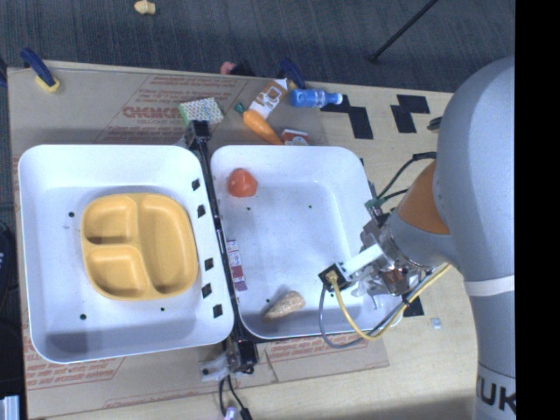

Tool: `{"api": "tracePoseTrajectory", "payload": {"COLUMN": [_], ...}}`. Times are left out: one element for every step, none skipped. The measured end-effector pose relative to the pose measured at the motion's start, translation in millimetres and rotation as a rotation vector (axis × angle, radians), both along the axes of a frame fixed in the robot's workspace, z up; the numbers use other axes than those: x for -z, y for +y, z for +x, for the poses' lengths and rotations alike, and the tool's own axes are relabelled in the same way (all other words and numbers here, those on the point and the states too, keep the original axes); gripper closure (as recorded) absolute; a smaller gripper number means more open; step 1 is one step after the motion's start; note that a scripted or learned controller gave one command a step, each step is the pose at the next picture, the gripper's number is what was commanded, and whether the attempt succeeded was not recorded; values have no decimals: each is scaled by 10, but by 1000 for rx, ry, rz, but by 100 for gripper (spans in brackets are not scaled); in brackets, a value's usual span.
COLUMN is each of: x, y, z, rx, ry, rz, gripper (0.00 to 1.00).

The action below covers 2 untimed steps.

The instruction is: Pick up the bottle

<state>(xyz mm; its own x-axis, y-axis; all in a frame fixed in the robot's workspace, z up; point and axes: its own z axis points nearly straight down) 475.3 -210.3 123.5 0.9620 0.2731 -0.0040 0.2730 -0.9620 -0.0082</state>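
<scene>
A small blue bottle (313, 98) lies on its side on the cardboard behind the right bin (289, 234), outside it. Just left of it lies a white and orange squeeze bottle (265, 101) with a green cap, also outside the bin. My gripper (372, 280) hangs low over the right bin's near right corner, with yellow and black cables looping below it. It is far from both bottles, and I see nothing in its grasp. The grey arm with its orange band covers the bench to the right of the bin.
In the right bin sit a red round object (242, 182) at the far left and a tan lump (284, 304) near the front wall. A yellow divided plate (140, 245) lies in the left bin (44, 234). An orange carrot-like piece (262, 127) rests near the bottles.
</scene>
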Motion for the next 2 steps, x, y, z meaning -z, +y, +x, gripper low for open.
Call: {"api": "tracePoseTrajectory", "payload": {"x": [-594, -948], "y": [-3, 735], "z": [9, 8], "rx": [69, -33], "ry": [-3, -2], "rz": [-2, -1], "gripper": [100, 100]}}
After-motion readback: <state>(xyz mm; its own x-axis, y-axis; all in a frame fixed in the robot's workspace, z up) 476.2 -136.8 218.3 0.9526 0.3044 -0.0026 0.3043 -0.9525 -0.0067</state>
